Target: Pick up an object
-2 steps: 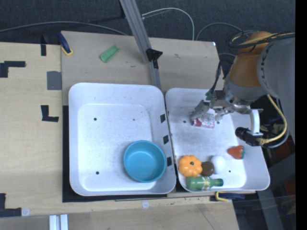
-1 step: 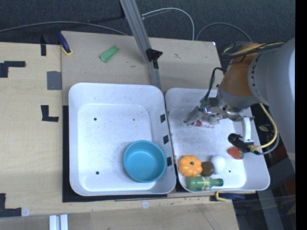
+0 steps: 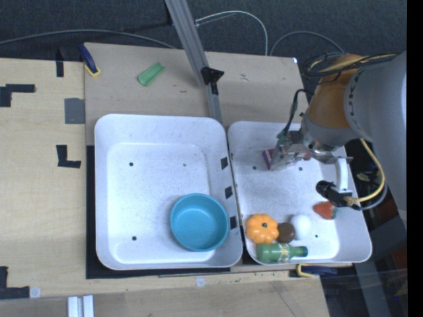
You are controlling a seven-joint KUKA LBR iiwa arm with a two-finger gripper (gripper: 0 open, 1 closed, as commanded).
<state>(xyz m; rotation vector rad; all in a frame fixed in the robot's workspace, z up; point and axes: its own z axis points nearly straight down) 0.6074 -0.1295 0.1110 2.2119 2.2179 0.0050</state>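
camera view, from above: a small dark-red object [image 3: 268, 158] lies in the right bin [image 3: 264, 190], near its far wall, just left of the gripper [image 3: 289, 154]. it looks narrow, long axis roughly upright in view; shape otherwise unclear. a smooth blue bowl [image 3: 198, 221] sits in the left bin [image 3: 119, 177]. a ribbed orange pumpkin [image 3: 262, 228] and green bottle [image 3: 281, 251], lying sideways, rest by the near edge.
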